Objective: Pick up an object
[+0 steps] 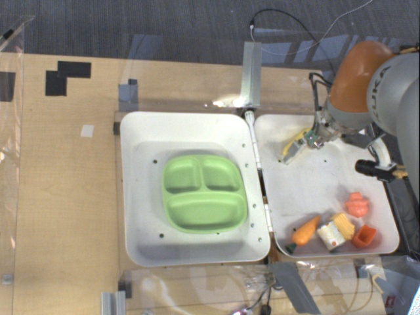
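Note:
My gripper (314, 138) hangs low over the far left part of the right bin (289, 202), below the arm's orange band. A small yellow, banana-like piece (293, 148) lies slanted on the bin floor, and its upper end meets the gripper's tip. I cannot make out whether it is gripped or only touched. Along the bin's near edge lie an orange carrot (305, 230), a yellow and white corn-like piece (335, 231) and a red-orange piece (364, 235). A pink, peach-like piece (356, 204) sits just behind them.
The left bin (141, 176) holds a green divided plate (203, 192) at its middle. A metal post (252, 74) stands behind the seam between the two bins. A black fitting (374, 168) juts from the arm over the right bin's right edge.

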